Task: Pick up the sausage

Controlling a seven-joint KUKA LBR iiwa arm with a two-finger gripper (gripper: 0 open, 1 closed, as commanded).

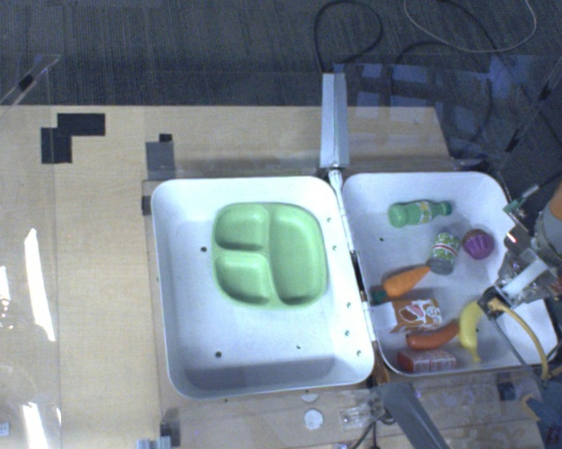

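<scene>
wooden worktop (pixel 96 275), two white bins | sausage (pixel 433 337) low in right bin (pixel 364 191), long axis roughly left-right | claw (pixel 530 276) at frame's right edge, sausage to its lower left, banana (pixel 469 325) between | claw spread or pressed: cannot tell

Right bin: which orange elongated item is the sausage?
The redder sausage lying beside the banana; the carrot is brighter orange and tapered.

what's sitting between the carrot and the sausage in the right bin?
A red-and-white packet lies there, between the carrot and the sausage, as the camera view shows.
</scene>
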